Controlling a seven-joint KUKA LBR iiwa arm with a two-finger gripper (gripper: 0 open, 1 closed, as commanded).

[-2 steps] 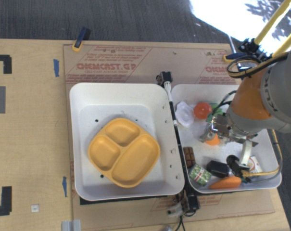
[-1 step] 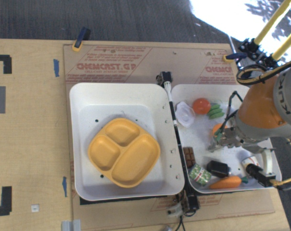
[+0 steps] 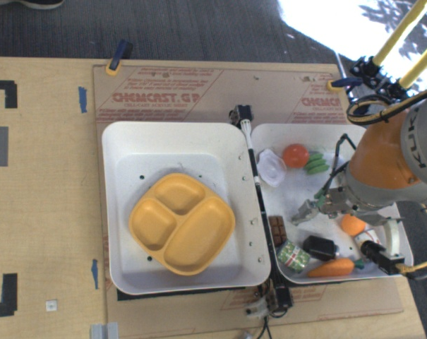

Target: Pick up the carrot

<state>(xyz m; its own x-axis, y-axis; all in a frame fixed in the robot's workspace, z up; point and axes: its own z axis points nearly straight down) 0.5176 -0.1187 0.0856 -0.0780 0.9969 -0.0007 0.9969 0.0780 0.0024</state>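
Carrot (image 3: pixel 332 268): lies along the near rim of the right bin (image 3: pixel 292 134), touching a black object (image 3: pixel 319 246). Gripper (image 3: pixel 305 212): farther in, fingers slightly parted, holding nothing. Risk: crowding neighbours and the bin wall could deflect a finger, leaving the carrot pushed aside.

The grey arm with its orange band (image 3: pixel 386 162) runs off the right edge and covers part of the right white bin (image 3: pixel 291 134). The small orange piece (image 3: pixel 352 224) beneath it is partly hidden. Whether the metal gripper (image 3: pixel 306 211) is parted is unclear.
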